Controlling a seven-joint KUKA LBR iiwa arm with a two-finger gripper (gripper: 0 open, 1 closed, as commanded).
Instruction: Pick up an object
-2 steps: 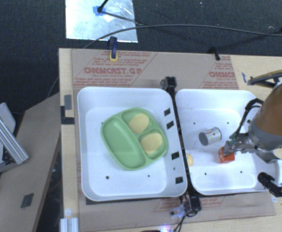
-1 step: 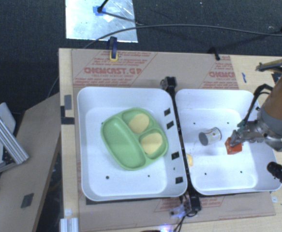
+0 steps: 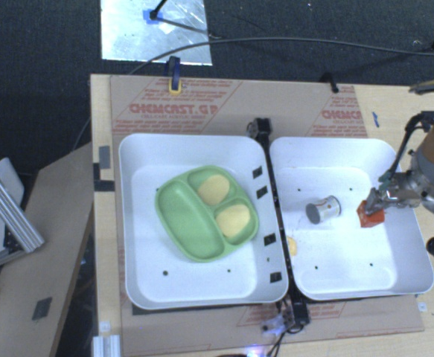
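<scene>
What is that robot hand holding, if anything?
Cannot be told. The gripper sits right at an orange block in the right bin, hiding any grasp.

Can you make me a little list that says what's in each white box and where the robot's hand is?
left bin: a green divided plate with two yellow food pieces in its small sections
right bin: a small silver cylinder lying on its side, a small yellow bit by the left wall, an orange-red object near the right wall
gripper: low over the right bin, right at the orange-red object
grasp: cannot tell
arm: reaches in from the right
</scene>
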